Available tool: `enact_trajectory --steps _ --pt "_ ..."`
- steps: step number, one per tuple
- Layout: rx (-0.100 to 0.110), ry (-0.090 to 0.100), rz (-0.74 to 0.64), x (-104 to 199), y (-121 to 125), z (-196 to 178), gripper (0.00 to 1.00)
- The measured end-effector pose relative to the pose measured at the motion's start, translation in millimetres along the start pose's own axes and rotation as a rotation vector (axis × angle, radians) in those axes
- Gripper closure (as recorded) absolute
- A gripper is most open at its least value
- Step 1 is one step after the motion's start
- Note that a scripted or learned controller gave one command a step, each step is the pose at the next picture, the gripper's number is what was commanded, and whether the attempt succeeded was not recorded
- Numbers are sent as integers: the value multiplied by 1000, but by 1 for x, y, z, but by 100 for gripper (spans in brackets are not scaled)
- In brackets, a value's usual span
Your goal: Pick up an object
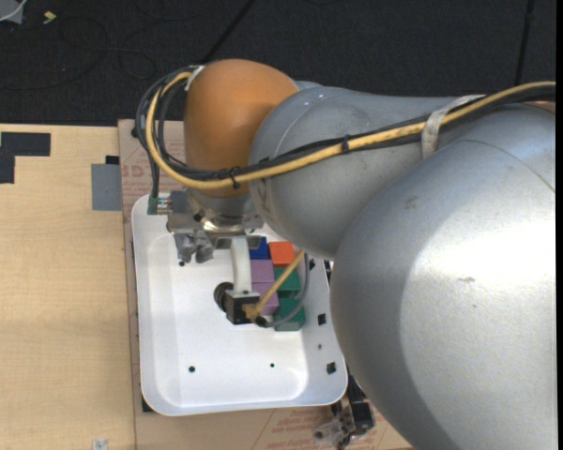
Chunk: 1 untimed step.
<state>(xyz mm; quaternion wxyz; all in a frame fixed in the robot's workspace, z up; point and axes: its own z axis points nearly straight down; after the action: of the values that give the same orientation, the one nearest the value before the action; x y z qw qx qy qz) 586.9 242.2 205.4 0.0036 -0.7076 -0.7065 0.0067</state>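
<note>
Grey arm point(432, 251) above tightly clustered blue, orange, purple and green blocks point(263, 274)

Robot lab: arm point(432, 251) over white bin point(202, 350)

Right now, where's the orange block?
In the camera view, the orange block lies in the upper right part of the white bin, just right of the blue block, above the purple block.

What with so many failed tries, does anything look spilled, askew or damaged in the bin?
Nothing stands out. The blue block, orange block, purple block and green block sit bunched together inside the white bin, none over its rim. The gripper hangs just beside them.
</note>
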Motion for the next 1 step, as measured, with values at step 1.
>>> enact_trajectory --steps 1 --pt "-21 5 -5 1 53 -76 100"
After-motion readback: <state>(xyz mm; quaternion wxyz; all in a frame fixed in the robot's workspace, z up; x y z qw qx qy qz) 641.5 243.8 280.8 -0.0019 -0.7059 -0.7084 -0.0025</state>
